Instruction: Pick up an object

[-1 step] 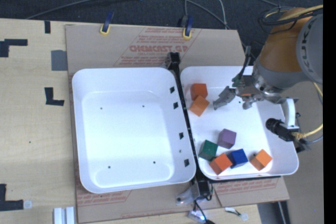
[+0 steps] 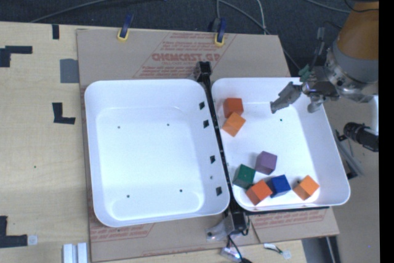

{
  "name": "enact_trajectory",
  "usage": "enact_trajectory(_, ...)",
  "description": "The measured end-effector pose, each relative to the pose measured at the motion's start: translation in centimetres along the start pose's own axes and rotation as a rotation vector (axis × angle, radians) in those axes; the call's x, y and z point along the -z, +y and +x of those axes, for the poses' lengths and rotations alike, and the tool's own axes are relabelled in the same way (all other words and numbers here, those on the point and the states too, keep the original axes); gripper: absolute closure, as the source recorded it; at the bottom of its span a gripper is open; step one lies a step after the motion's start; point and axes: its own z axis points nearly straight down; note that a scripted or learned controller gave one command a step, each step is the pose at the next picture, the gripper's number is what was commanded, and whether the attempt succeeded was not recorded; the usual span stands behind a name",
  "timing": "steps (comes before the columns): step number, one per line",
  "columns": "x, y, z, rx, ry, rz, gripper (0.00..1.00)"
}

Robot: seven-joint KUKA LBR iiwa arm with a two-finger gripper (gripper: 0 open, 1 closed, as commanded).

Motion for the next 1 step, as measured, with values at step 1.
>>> enact_trajectory(1,-11.61,-3.56,-0.30,-0.013,0.002,0.019,0.00)
